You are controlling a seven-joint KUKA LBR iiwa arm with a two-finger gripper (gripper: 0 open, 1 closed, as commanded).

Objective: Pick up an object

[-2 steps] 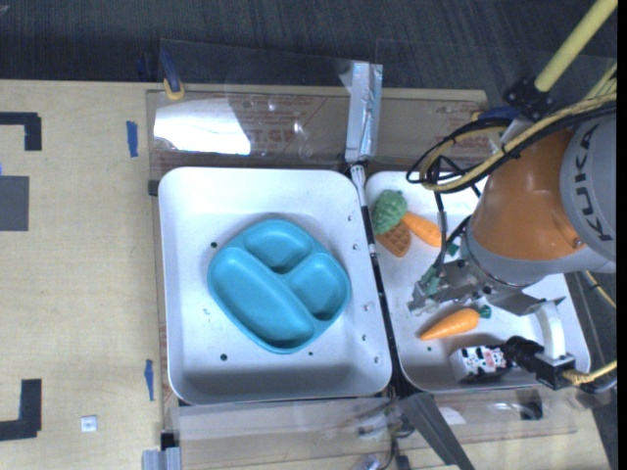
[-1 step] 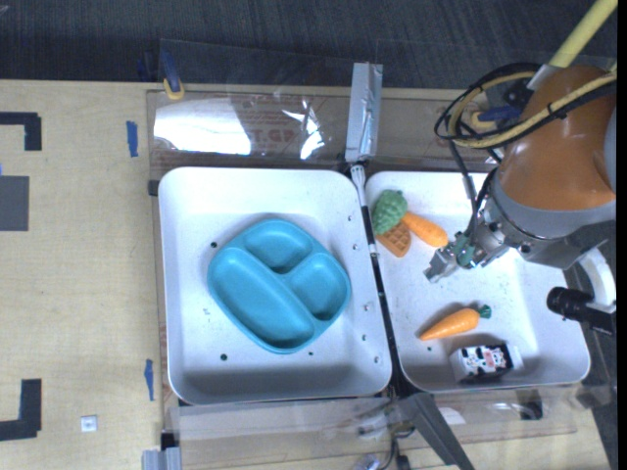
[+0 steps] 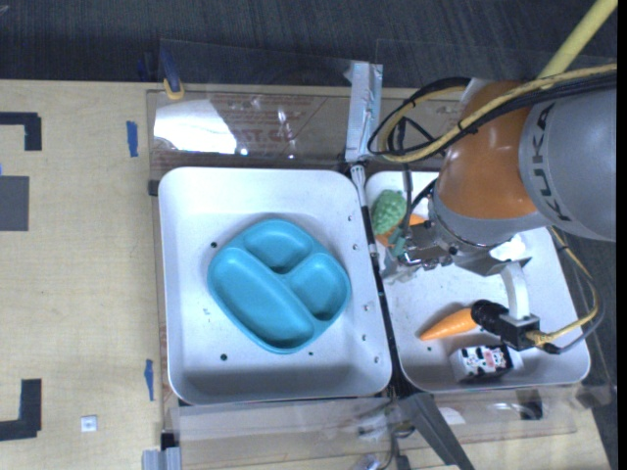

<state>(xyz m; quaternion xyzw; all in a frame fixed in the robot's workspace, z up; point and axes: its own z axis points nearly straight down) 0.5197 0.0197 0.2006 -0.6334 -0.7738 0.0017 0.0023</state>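
The pale wooden surface (image 3: 78, 262) runs out to the left, with black angle marks and a strip of blue tape (image 3: 131, 137) near its far edge. Next comes the left bin (image 3: 186, 204), white and shallow. A blue divided dish (image 3: 279, 282) lies in the middle of it, turned at a slant, with three compartments that hold nothing I can make out.

Across the shared rim sits the right bin (image 3: 431, 360). At its far left corner, close against the dividing wall, lies a green knobbly thing (image 3: 390, 209) (what it is, I cannot tell). Just beside it and a little nearer the camera is the end effector (image 3: 409, 253), low over the bin floor by the dividing wall. It is seen from above and partly hidden under the wrist, so I cannot tell whether it is released or clenched, and nothing can be seen held in it.

Further right and nearer the camera, an orange carrot (image 3: 446, 323) lies on the bin floor, its tip pointing left, well apart from the end effector. Near it, at the bin's near edge, is a small white and black thing (image 3: 485, 360). The grey arm (image 3: 578, 164) with its orange band (image 3: 480, 174) covers the bin's far right part.
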